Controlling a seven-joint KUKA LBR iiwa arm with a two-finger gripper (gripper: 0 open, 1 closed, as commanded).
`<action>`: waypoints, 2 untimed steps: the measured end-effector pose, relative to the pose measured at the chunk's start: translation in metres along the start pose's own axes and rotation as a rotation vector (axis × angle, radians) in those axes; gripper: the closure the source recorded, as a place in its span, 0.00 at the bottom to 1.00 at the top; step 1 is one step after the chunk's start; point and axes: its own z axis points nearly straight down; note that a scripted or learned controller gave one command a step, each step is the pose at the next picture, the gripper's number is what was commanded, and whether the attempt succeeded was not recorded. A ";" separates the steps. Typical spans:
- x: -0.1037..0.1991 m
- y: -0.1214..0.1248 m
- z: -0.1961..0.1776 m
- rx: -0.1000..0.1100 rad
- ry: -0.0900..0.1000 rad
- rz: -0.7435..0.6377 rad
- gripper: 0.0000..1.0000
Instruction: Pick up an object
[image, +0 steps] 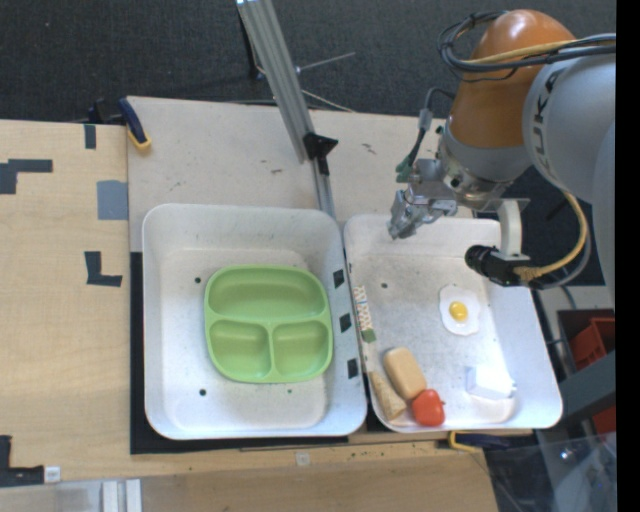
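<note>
While your gripper (405, 222) hangs over the right bin's (530, 330) far edge, I cannot tell its state. Bread (406, 372), tomato (428, 408) and egg (458, 312) lie well apart from it, so you may grab nothing.

A fried egg (458, 311) is seen lying flat in the right bin (420, 270), its white irregular in outline and a round yellow yolk set at its middle, out toward the right half of the floor. Down at the near edge, a tan bread roll (405, 372) is laid at a slant, and just beside it, against the left wall, a longer pale brown stick-shaped piece (384, 394) is stretched. A small red tomato (428, 408) is tucked touching the roll's lower end. Off to the right, in the near right corner, a pale, whitish object (490, 383) can be made out, its form too faint to tell.
</note>
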 end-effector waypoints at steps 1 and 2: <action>0.050 -0.035 0.005 0.001 0.001 -0.001 1.00; 0.084 -0.063 0.018 0.002 -0.001 0.001 1.00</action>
